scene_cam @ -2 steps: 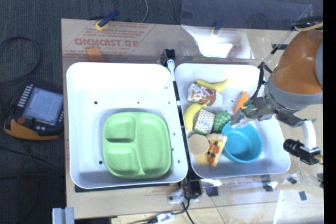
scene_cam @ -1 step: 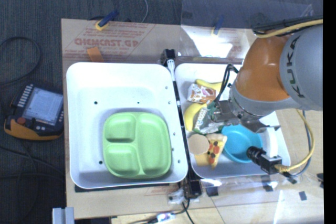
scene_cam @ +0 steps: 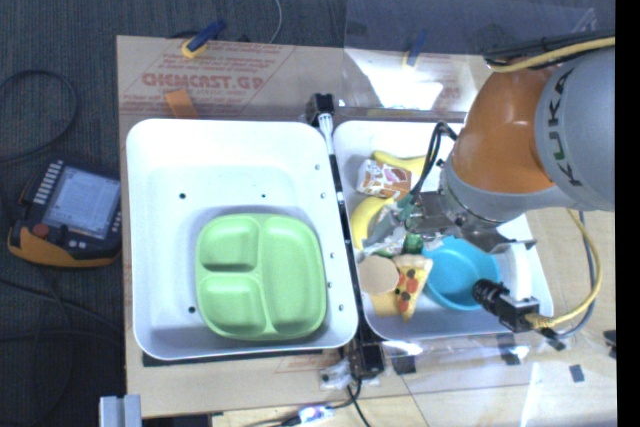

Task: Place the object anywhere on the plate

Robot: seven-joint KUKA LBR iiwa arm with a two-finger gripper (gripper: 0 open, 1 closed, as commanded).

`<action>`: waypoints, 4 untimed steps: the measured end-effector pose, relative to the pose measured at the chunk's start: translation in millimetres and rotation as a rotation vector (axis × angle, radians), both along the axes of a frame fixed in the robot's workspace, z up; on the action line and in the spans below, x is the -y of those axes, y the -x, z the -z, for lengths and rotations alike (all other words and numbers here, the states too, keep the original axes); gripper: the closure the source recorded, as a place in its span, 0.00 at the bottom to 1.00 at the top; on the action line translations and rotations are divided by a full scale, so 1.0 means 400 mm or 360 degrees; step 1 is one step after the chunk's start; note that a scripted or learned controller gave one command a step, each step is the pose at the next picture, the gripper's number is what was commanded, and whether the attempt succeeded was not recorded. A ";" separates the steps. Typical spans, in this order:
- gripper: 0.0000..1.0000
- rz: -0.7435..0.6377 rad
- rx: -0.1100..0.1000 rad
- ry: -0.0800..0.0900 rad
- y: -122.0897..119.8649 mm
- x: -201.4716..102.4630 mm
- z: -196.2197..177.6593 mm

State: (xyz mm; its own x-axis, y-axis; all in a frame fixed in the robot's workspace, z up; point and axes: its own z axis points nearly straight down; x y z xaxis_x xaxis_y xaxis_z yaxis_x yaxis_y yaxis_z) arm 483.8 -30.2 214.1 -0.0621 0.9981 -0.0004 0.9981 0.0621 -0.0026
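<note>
Pendant (scene_cam: 65, 215): you'll see it on the floor, left of the bench.
Plate (scene_cam: 263, 276): green, three compartments, lying in your left bin (scene_cam: 160, 165).
Banana (scene_cam: 368, 212): in the right bin (scene_cam: 345, 150), long axis running up-right to down-left.
Pizza slice (scene_cam: 408, 283): below the banana, tip pointing down, touching the blue bowl (scene_cam: 458, 277).
Gripper (scene_cam: 412, 220): low over the clutter; you cannot tell how far its fingers are apart.

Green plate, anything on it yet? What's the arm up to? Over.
Claw low in the right bin, among toy food; grip unclear. Green plate in the left bin, nothing on it. Banana, pizza slice, blue bowl crowd the claw.
</note>
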 end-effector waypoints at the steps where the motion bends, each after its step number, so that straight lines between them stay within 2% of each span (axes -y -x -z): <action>1: 1.00 -0.0003 -0.0002 0.0000 -0.002 -0.002 -0.022; 2: 0.00 -0.0002 -0.0003 0.0000 -0.002 -0.002 -0.021; 3: 1.00 -0.0005 -0.0004 0.0000 -0.004 -0.003 -0.042; 4: 0.00 -0.0005 -0.0005 0.0000 -0.004 -0.003 -0.041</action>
State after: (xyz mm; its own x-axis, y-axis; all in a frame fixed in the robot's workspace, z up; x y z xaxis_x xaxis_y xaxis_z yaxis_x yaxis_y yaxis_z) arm 485.3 -28.9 230.6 -0.0653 0.9979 0.0002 0.9978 0.0653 -0.0059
